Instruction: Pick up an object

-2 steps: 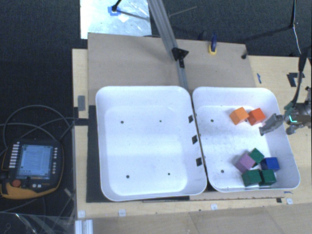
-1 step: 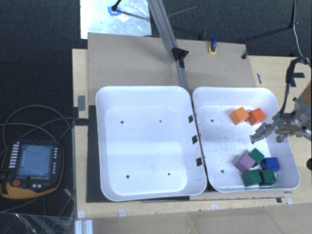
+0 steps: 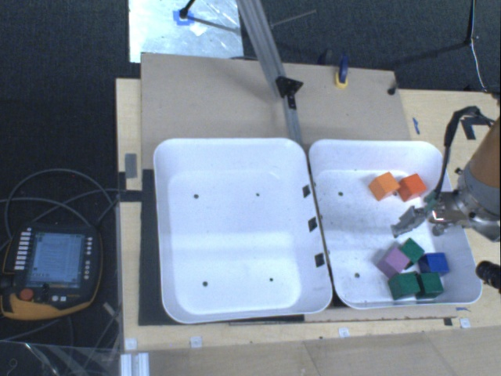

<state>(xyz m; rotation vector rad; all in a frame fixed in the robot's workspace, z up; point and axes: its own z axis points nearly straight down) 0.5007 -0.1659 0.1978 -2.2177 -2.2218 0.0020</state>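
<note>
— What do we see around the desk [image 3: 235,92]?

— We see dark carpet floor [image 3: 63,69] on every side, and a shiny pale sheet [image 3: 176,18] lying on it beyond the far edge, marked with a bit of blue tape [image 3: 185,17].

— And to the left?

— We find a handheld control pendant [image 3: 51,271] on the floor, with loops of cable [image 3: 59,186] around it. A grey pole [image 3: 262,41] slants across the desk's far side, and light falls evenly over the tan board.
</note>
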